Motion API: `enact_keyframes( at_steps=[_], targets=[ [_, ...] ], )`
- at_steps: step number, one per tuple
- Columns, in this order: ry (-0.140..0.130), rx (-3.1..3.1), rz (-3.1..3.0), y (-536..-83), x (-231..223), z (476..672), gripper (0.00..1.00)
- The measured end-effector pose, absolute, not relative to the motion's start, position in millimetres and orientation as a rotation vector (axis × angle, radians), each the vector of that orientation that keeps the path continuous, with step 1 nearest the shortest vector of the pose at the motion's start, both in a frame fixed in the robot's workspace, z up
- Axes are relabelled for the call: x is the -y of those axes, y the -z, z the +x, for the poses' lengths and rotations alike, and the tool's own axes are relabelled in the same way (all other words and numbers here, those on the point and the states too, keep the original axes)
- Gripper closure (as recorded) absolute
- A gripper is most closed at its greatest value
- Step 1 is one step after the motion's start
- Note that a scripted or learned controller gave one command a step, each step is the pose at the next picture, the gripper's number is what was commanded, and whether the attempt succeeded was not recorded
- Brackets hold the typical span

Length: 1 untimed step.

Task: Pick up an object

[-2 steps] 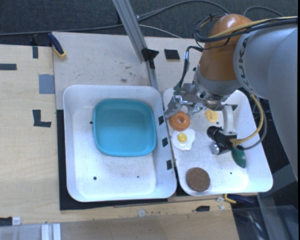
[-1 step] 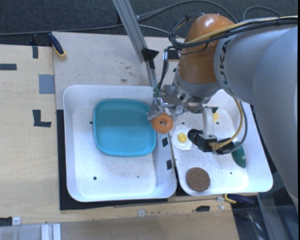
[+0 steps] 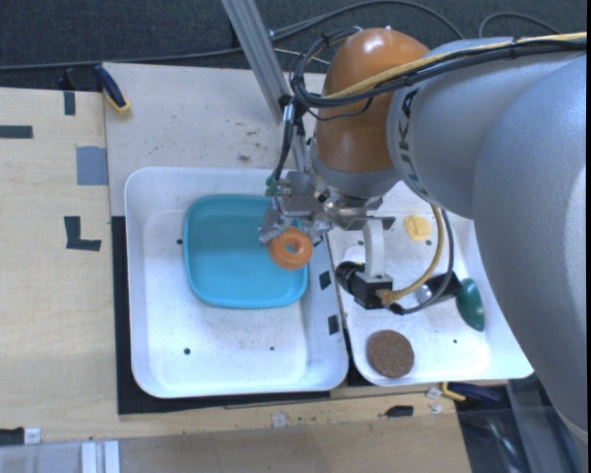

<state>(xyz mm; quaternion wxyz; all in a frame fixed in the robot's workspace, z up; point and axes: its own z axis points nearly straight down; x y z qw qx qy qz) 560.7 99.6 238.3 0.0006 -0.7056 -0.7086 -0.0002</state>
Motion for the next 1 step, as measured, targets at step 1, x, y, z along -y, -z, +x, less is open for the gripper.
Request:
enact_keyframes(
  at_steps=[1],
  targets=[
    [-0.001,2.222,-2.22,-237.9,-97.3,561.0,0.0]
  ],
)
